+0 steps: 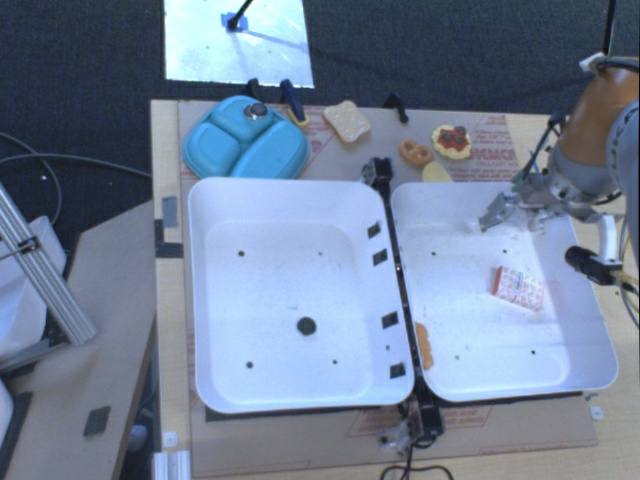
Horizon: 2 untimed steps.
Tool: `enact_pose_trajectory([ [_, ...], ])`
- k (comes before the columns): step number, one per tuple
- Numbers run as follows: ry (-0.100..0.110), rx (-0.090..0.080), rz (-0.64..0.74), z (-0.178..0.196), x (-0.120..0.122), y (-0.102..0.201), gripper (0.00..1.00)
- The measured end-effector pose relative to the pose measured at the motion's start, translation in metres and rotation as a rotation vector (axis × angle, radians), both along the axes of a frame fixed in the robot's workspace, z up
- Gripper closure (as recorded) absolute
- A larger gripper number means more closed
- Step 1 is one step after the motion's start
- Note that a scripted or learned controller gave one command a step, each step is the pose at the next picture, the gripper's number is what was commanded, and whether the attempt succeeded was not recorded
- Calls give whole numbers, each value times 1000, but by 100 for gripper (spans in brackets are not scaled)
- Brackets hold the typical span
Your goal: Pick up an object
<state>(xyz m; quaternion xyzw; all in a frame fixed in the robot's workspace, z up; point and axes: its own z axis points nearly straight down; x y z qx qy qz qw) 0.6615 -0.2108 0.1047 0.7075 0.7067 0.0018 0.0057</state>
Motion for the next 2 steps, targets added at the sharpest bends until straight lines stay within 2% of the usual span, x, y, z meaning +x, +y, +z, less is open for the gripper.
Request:
enact_pose_trajectory([
  [1, 0, 2, 2, -17, -70, 4, 0],
  [2, 3, 3, 7, 14, -32, 5, 0],
])
